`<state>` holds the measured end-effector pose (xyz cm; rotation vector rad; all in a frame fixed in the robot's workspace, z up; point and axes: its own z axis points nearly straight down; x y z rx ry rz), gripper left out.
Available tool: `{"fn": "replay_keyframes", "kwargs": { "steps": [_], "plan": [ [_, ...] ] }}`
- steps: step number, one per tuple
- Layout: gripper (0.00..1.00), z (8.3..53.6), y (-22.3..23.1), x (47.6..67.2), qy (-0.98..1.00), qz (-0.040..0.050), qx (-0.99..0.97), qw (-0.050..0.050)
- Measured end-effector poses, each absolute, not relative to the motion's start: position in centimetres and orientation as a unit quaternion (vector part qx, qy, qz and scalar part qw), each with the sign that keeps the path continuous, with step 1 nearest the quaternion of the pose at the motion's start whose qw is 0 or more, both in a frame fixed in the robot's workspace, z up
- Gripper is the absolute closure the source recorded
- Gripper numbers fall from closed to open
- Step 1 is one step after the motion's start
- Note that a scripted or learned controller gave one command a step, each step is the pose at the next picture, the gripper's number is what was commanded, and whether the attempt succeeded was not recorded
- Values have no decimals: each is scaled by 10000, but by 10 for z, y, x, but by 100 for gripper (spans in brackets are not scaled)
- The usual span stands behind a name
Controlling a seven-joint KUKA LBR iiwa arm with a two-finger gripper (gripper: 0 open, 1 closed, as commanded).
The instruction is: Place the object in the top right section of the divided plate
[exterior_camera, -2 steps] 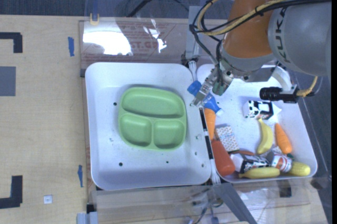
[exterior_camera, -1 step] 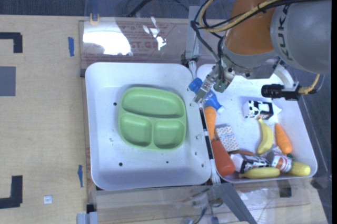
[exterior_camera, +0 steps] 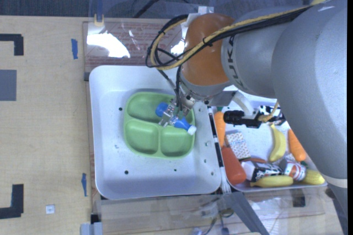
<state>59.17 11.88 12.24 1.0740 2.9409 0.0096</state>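
Note:
A green divided plate [exterior_camera: 142,139] lies in the left white bin [exterior_camera: 105,118]. My gripper [exterior_camera: 173,116] reaches down over the right end of the plate's upper section. A blue object with a white cap [exterior_camera: 184,125] lies slantwise there, its blue ends showing on both sides of the fingers. The gripper is shut on it, low over the plate near the ridge above the lower right section. Whether the object touches the plate I cannot tell.
The right bin [exterior_camera: 309,188] holds yellow bananas [exterior_camera: 279,143], orange carrots [exterior_camera: 297,145], a red vegetable [exterior_camera: 234,169] and a red-and-white patterned packet [exterior_camera: 237,144]. The arm's large grey body covers that bin's upper part. Bare white floor surrounds the plate in the left bin.

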Motion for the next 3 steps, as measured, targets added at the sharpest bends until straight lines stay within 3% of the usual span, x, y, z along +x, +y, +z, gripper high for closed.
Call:
{"fn": "replay_keyframes", "kwargs": {
  "steps": [1, 2, 3],
  "plan": [
    [100, 107, 167, 605, 9290, 49, 3700, 80],
    [100, 145, 209, 568, 9213, 6, 3889, 5],
    [100, 104, 207, 496, 8941, 184, 4471, 192]
  ]
}}
